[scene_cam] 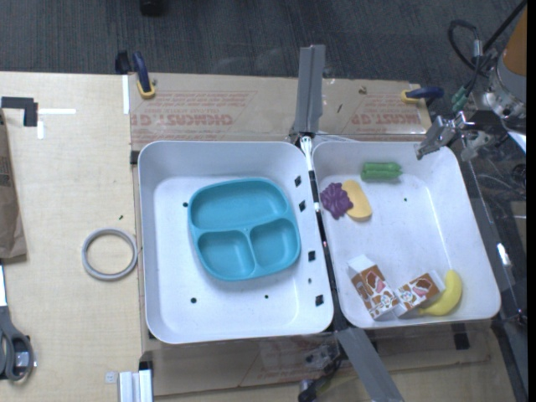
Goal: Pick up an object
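Bench (67,182) | left bin (159,308): blue tray (243,229) | right bin (469,224): banana (448,296), two cartons (394,290) | gripper (435,141) above far corner, finger state unclear

Even, bright overhead light filled both bins (159,224), whose white floors showed mild glare and only faint shadows under the tray (244,229). The floor (251,15) beyond the bench stayed dim. Focus was slightly soft throughout.

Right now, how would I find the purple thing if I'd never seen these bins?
Look in the right bin, toward its upper left part near the divider. The purple grapes lie there, touching a yellow piece; they're the only purple, bumpy thing.
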`<state>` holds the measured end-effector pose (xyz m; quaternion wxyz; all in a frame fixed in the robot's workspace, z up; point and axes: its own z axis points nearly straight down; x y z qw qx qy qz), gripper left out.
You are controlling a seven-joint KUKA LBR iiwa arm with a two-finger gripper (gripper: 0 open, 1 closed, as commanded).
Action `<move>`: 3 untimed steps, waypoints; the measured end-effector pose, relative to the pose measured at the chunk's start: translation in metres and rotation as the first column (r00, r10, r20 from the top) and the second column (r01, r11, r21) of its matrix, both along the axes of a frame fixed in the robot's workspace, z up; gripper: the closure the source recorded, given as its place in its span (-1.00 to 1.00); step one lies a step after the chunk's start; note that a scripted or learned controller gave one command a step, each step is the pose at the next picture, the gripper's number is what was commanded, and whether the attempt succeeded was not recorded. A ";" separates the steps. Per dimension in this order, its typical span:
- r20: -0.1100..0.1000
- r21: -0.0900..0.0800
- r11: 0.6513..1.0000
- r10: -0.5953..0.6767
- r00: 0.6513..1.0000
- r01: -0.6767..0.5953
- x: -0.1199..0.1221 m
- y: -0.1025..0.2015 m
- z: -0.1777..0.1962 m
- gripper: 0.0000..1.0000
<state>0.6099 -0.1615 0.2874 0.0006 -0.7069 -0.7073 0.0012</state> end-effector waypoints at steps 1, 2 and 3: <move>-0.003 0.000 0.987 -0.158 0.987 0.158 0.024 0.059 -0.149 -1.00; 0.003 -0.001 1.000 -0.018 1.000 0.018 0.049 0.066 -0.195 -1.00; 0.004 -0.001 0.994 -0.106 0.994 0.106 0.049 0.025 -0.160 -1.00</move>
